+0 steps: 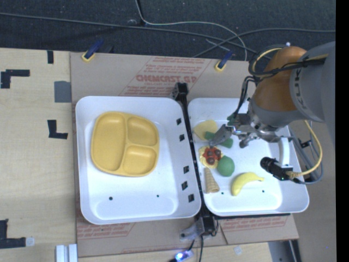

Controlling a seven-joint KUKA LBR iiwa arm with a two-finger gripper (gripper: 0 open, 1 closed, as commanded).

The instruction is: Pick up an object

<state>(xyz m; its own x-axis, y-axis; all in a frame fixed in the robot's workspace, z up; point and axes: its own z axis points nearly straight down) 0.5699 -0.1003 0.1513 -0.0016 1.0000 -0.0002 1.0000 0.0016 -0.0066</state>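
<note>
Altogether two white bins point(92, 162), one yellow tray point(124, 143), one banana point(244, 182), one green ball point(226, 166), hand point(222, 137) state unclear

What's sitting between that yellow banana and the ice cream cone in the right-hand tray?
In the camera view, only bare white bin floor separates the banana from the cone. A green ball sits just above that gap.

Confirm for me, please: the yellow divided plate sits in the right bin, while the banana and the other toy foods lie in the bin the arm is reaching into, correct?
Not quite. The camera view shows the yellow divided plate in the left bin, not the right one. The rest holds: the banana and the other toy foods lie in the right bin, where the arm is reaching in.
</note>
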